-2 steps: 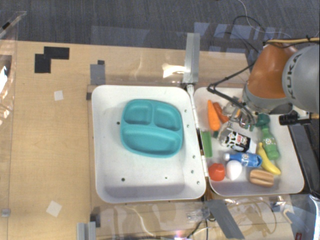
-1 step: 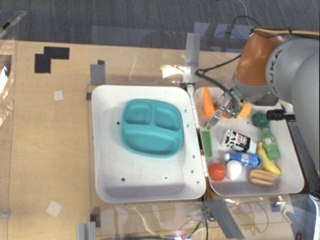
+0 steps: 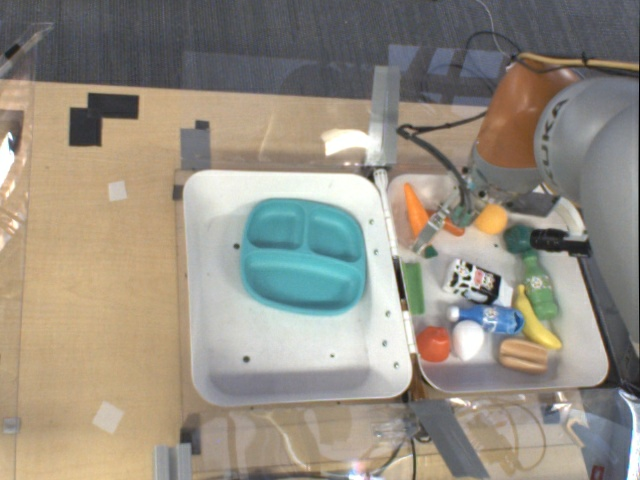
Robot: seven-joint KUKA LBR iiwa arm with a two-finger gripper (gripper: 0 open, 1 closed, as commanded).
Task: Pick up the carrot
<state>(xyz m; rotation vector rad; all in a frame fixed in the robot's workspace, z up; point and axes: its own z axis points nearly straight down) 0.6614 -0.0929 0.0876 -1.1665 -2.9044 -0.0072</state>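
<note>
1. Leftmost, the left bin holds a teal divided plate near its middle.
2. Next, the right bin carries the carrot close to its far-left corner, lying lengthwise along the left wall.
3. Just right of the carrot, the gripper hangs low with its tip beside the carrot's near end; whether it clamps anything cannot be told.
4. Behind it, the grey arm slants down from the bin's far-right corner, its orange band uppermost.
5. Along the near edge sit a tomato, an egg and a hot dog.
</note>
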